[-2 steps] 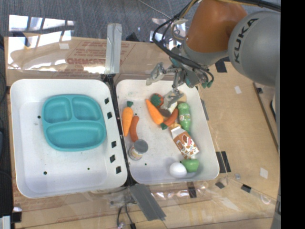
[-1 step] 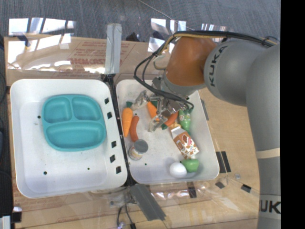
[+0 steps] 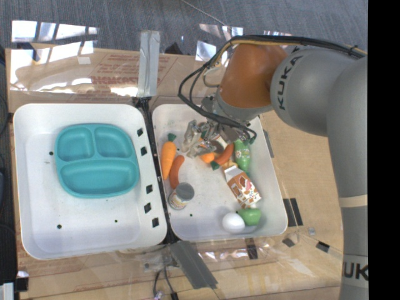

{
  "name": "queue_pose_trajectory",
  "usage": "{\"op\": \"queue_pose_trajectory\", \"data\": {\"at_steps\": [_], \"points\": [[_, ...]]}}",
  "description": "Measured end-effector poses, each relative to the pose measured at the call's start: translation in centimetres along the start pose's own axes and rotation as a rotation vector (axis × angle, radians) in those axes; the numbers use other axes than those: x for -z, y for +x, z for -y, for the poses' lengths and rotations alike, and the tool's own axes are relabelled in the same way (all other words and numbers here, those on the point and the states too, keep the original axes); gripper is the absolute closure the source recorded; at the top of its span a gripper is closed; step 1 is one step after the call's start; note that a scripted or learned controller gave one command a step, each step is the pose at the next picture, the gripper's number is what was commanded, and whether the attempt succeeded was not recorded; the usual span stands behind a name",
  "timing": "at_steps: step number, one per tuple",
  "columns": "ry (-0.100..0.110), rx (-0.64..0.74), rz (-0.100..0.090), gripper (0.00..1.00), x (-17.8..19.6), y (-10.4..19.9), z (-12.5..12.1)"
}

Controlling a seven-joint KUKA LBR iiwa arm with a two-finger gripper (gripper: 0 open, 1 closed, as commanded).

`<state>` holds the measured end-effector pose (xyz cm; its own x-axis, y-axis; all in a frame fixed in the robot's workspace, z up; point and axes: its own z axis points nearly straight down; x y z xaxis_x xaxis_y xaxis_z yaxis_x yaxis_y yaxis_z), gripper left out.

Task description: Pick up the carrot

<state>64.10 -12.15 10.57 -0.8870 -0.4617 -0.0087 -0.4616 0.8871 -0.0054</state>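
The grey arm with its orange band [image 3: 250, 74] reaches in from the right over the far part of the right white bin [image 3: 206, 227]; its metal pincer [image 3: 201, 137] hangs low there, and whether it is released or clenched cannot be told from this slant, since cables and wrist crowd it; nothing is plainly seen between its tips; the long orange carrot [image 3: 167, 157] lies lengthwise in the right bin close to the left wall, just left of the pincer and apart from it; a shorter reddish-orange sausage-shaped piece [image 3: 177, 167] lies touching the carrot on its right; nearer, a small round metal can [image 3: 182, 194] sits below them; right of the pincer are a small orange lump [image 3: 208, 157], another reddish piece [image 3: 225, 154] and a green bottle-shaped toy [image 3: 242, 156]; nearer still lies a printed brown-and-white carton [image 3: 242, 188], then a white egg-shaped ball [image 3: 234, 222] touching a green rounded toy [image 3: 251, 216]; in the left white bin [image 3: 37, 230] rests a teal plastic tray with three compartments [image 3: 97, 160]; both bins sit on a cardboard-covered table [image 3: 306, 167].
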Motion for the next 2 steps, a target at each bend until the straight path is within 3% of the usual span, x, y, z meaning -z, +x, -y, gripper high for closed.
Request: {"op": "queue_pose_trajectory", "data": {"at_steps": [1, 2], "points": [[-0.006, 0.300, -0.007, 1.00, 4.4, 4.2, -0.6], [0.000, 0.319, 0.001, 1.00, 13.0, 6.9, -10.1]]}}
